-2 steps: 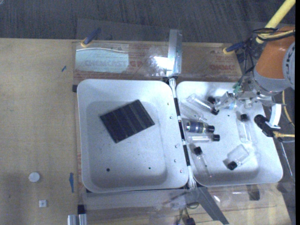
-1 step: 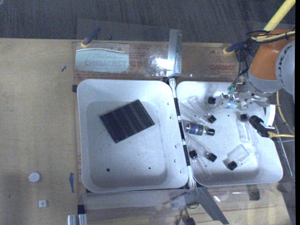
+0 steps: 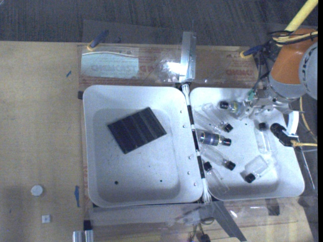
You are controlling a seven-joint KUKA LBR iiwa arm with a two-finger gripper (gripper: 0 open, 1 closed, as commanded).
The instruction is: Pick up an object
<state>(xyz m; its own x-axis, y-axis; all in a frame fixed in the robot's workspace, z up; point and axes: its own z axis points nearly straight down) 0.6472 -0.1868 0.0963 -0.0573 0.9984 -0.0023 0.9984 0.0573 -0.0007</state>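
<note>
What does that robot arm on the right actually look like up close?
The grey KUKA arm is rounded, with a broad orange band above its wrist. Dark cables loop around it, and a yellow tube runs off diagonally. Its small metal two-finger gripper looks pale and silvery.

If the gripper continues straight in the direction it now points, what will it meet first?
The gripper points down into the right bin. It would probably first meet the clear bottle with a black cap beneath it, or the bin floor beside it; depth is unclear from this view.
</note>
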